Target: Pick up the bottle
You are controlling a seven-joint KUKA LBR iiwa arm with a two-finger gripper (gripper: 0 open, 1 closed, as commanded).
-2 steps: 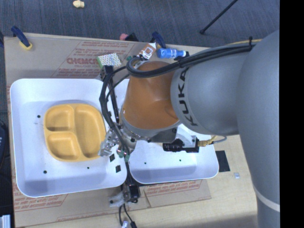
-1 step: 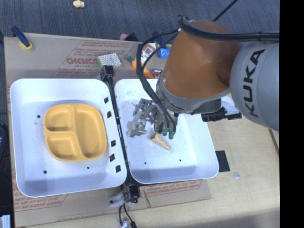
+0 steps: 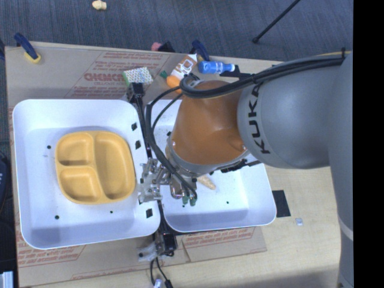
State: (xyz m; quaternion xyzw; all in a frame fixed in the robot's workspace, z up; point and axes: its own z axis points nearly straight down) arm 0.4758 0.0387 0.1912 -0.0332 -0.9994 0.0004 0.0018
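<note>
A small blue bottle (image 3: pixel 211 67) with a pale cap lies on its side at the back of the right bin (image 3: pixel 258 206), just beyond the arm's orange band (image 3: pixel 207 128). My gripper (image 3: pixel 157 186) hangs low over the inner walls where the two bins meet, far in front of the bottle and to its left. The wrist hides much of the right bin's floor. I see nothing held in the gripper.
A yellow divided plate (image 3: pixel 95 165) lies in the left bin (image 3: pixel 30 221). An orange-and-white item (image 3: pixel 179 72) and a patterned packet (image 3: pixel 138 75) sit near the bottle. A small orange piece (image 3: pixel 207 183) pokes out under the wrist. Clamps (image 3: pixel 27 48) grip the cardboard's back edge.
</note>
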